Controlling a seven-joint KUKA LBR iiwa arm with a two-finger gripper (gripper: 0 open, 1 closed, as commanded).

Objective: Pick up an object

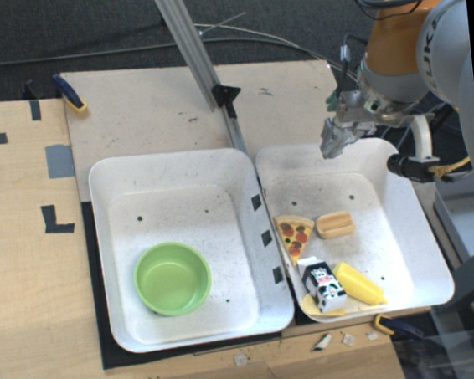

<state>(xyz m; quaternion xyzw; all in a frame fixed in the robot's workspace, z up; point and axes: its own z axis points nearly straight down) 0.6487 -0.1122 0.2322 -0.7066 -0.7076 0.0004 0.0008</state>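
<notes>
The right bin (407, 208) holds a pizza slice (294, 235), a tan bread roll (334, 225), a small black-and-white carton (322, 284) and a yellow banana-like piece (361, 285), all toward its front left. A green bowl (173, 277) sits in the left bin (116, 239). My gripper (333, 145) hangs above the right bin's back edge, well behind the roll and apart from every object. Nothing shows between its fingertips.
A slanted metal pole (197, 54) crosses the bench behind the bins and ends at a black clamp (225, 96) near the bins' shared back corner. Small scraps (333, 340) lie on the bench in front of the right bin. A blue-yellow clip (69, 93) lies at the back left.
</notes>
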